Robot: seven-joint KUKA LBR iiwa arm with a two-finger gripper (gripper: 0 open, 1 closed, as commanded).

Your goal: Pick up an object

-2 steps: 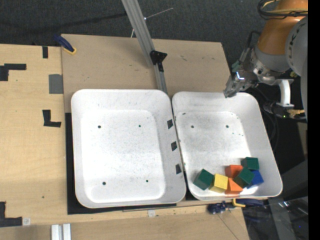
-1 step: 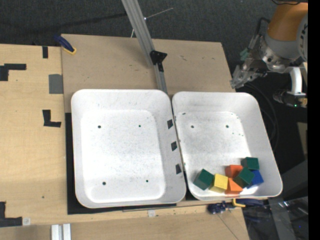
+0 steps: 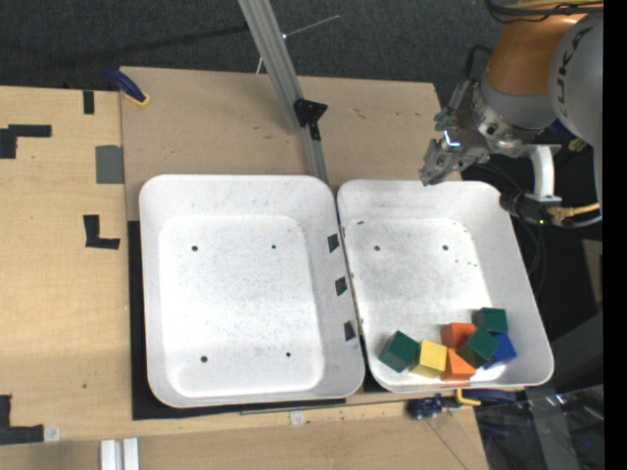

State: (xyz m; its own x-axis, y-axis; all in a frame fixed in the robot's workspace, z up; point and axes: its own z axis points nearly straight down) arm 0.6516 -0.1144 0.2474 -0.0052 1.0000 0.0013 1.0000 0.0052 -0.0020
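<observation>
Up by the right bin's (image 3: 509,262) far rim, the hand (image 3: 437,169) hovers; its grip state unclear

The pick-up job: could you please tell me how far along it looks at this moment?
Nothing looks done yet. The blocks all lie clustered in the near corner of the right bin. The tool sits above that bin's far rim, well away from them, with no block between its fingers. Left to do: reach the cluster, grasp one block and lift it.
</observation>
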